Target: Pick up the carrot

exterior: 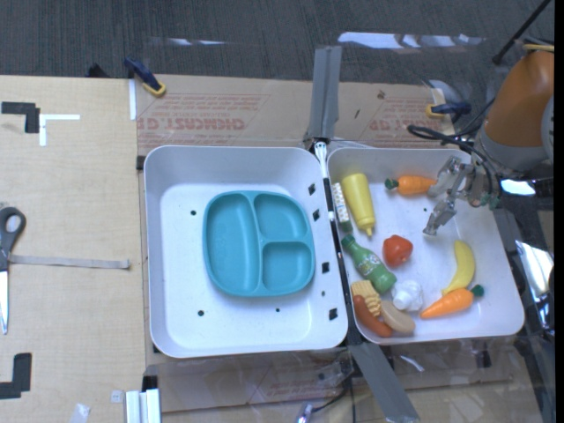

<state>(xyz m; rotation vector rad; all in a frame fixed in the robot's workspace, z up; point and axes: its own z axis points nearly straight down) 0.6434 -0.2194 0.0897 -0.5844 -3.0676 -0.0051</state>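
The carrot point(451, 302) lies near the front right corner of the right bin point(507, 263), just below the banana point(460, 266); a smaller carrot point(411, 184) rests by the bin's back wall; the gripper point(443, 210) hangs above the bin beside it, fingers apart and empty; the left bin point(167, 263) holds a teal plate point(259, 241).

The table point(70, 201) carries two white bins, left bin point(167, 236) at centre frame, right bin point(502, 307) beside it, scissors point(7, 236) at the left edge.
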